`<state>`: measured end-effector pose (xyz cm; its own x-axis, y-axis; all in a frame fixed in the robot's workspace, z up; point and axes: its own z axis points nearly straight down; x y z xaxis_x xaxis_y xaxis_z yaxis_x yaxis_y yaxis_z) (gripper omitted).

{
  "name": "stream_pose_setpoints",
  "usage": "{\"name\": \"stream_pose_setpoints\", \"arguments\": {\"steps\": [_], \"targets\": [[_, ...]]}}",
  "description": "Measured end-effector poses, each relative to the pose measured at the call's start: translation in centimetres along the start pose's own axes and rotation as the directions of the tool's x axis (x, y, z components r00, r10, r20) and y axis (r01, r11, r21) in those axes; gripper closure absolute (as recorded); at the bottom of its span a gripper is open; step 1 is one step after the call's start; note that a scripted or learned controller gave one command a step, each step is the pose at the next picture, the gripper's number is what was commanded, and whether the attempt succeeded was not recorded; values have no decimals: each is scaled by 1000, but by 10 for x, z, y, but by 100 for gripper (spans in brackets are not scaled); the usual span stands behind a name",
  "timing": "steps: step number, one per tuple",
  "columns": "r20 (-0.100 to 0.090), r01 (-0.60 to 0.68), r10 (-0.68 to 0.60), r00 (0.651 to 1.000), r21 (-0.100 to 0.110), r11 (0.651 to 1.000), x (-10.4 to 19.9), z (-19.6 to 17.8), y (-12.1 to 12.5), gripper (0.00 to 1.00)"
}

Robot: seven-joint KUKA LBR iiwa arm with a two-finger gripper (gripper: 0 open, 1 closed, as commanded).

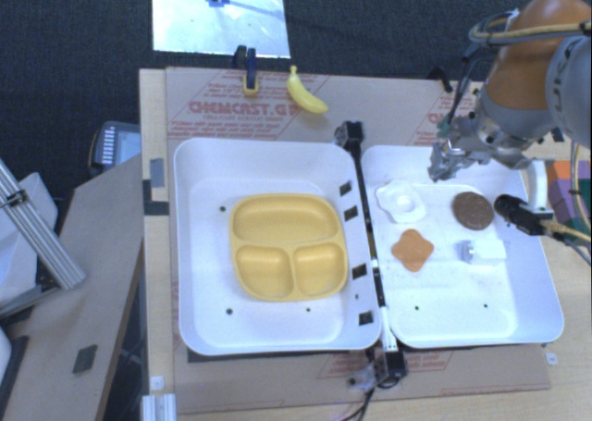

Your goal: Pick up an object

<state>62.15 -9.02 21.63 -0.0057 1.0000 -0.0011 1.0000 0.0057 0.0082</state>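
Note:
The right bin (pixel 518 317) holds a white fried-egg piece (pixel 400 200), an orange cookie-like piece (pixel 413 249), a round brown patty (pixel 473 211) and a small grey piece (pixel 465 250). My gripper (pixel 446 166) hangs over the far part of the right bin, behind the patty and to the right of the white piece. Nothing shows between its fingers.
In the left bin (pixel 203 225) lies a yellow tray (pixel 286 246) with three compartments. A yellow banana (pixel 305 93) rests on the cardboard behind the bins, beside a clamp (pixel 249 72). A black divider (pixel 363 225) runs between the bins.

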Motion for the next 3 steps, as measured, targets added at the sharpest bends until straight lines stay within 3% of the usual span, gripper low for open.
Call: {"name": "stream_pose_setpoints", "arguments": {"steps": [1,3], "targets": [[0,0,0,1000,-1,1000,0,-65,5,100],[-2,3,-3,1000,8,1000,93,-39,-13,100]]}}
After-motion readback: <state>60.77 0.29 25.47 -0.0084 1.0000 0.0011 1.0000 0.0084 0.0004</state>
